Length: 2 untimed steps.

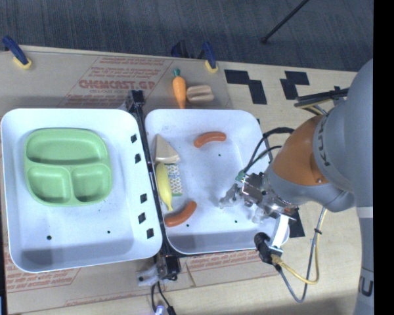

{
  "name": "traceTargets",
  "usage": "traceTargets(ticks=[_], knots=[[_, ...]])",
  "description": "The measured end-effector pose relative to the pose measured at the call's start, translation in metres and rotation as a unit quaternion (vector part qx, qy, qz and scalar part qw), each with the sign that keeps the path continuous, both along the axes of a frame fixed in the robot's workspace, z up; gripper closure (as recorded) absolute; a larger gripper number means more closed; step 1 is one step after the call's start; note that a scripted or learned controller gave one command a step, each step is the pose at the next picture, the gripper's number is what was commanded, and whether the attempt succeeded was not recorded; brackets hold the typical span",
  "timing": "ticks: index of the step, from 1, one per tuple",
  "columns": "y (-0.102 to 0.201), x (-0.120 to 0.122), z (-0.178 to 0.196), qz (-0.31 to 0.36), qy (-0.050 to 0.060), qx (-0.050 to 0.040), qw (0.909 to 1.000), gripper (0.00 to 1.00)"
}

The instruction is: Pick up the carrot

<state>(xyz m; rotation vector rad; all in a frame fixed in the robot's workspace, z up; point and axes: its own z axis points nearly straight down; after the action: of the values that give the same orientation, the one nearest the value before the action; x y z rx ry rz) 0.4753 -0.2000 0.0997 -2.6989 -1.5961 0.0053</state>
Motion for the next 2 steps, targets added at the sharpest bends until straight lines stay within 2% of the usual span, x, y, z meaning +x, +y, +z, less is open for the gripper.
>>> traceTargets(ticks=[1, 2], knots=[[0.085, 0.052, 0.004, -0.043, -0.001, -0.0003, 0.9991, 0.0], [0.123, 0.095, 0.113, 0.002, -0.001, -0.0008, 1.0, 0.0]])
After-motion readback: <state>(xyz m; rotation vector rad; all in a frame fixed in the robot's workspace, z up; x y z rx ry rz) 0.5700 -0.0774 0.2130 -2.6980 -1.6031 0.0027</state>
